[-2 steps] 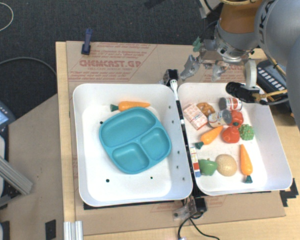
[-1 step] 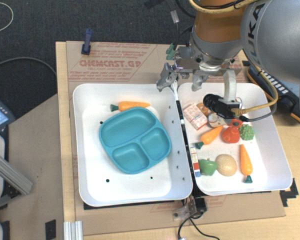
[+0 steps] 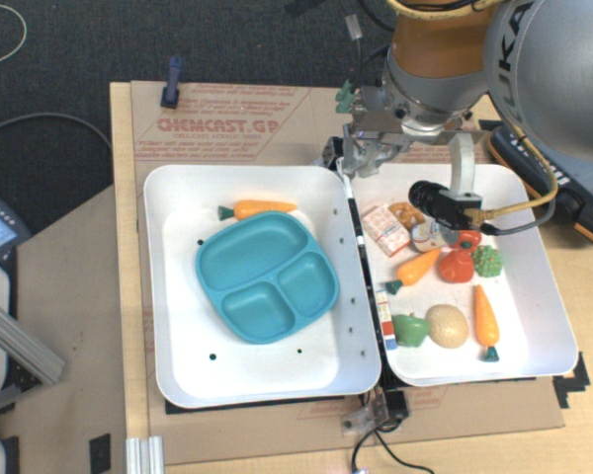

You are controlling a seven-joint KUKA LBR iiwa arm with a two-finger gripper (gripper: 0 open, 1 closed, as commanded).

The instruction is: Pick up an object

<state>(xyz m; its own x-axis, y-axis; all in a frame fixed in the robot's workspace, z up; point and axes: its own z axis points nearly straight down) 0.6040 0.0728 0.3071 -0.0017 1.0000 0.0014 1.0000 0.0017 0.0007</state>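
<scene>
Logged pincer (image 3: 359,158) at upper centre of frame, above the top of the seam where left bin (image 3: 168,265) and right bin (image 3: 546,304) meet. Cannot tell whether apart or together. Nearest pickable thing: small carton (image 3: 383,227), just lower right of the pincer, in the right bin.

Risks, as judged:
- Descending straight from here: likely to strike the bin rims and close on air.
- Reaching into the right-bin cluster: likely to shove neighbours, packed close.
- Trying the teal divided plate (image 3: 267,276): likely to slip, being flat and wide.

Counted:
- carrots, three: left-bin carrot (image 3: 264,207) just above the plate, slanted carrot (image 3: 416,266), lower-right carrot (image 3: 485,318)
- plate, one
- carton, one
- red vegetable (image 3: 457,266), one, possibly a pepper
- broccoli (image 3: 488,261), one
- green vegetable (image 3: 410,331), one
- pale potato-like lump (image 3: 448,326), one
</scene>
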